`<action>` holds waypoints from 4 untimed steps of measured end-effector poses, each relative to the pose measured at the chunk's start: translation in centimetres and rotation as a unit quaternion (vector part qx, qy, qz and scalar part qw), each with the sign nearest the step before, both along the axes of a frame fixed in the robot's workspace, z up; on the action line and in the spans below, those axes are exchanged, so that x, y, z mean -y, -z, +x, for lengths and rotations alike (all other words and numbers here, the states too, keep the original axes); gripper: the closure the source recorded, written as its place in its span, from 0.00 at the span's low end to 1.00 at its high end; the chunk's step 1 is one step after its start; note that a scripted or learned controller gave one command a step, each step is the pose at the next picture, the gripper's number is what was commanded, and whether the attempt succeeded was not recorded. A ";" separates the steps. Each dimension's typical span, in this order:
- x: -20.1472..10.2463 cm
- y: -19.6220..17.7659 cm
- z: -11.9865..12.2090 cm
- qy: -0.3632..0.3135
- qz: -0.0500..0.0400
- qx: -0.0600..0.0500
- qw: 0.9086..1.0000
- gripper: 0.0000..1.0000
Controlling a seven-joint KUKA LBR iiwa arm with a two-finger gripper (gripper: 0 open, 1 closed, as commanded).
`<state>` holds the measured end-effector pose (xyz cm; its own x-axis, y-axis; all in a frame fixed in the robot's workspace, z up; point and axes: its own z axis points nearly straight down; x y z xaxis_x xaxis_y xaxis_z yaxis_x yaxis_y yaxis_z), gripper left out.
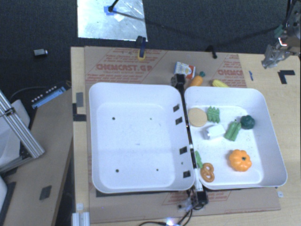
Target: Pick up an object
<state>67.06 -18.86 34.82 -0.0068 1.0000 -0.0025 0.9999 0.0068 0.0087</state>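
Gripper (276, 55) raised at the upper right, above the bench and beyond the far rim of the right bin (270, 121), well apart from everything in it; arm cut off by the edge; cannot tell whether claw is released or clenched, too blurred and small.

Inside the right bin: orange pumpkin (240, 160) near the front, pretzel (207, 172) by the left wall, tan round cookie (197, 117), white piece (214, 132), green long vegetable (232, 130), dark green broccoli (247, 122). Left bin (101, 140) beside it, touching along the middle.

Behind the bins: carrot (196, 81) and banana (219, 84), lying on cardboard.
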 end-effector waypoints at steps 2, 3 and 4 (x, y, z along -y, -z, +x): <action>-0.5 -12.6 -0.2 0.001 0.000 -0.001 1.000 1.00; 0.2 -14.7 -0.2 0.002 0.000 -0.002 1.000 1.00; 1.9 -15.1 -0.2 0.003 0.000 -0.002 1.000 1.00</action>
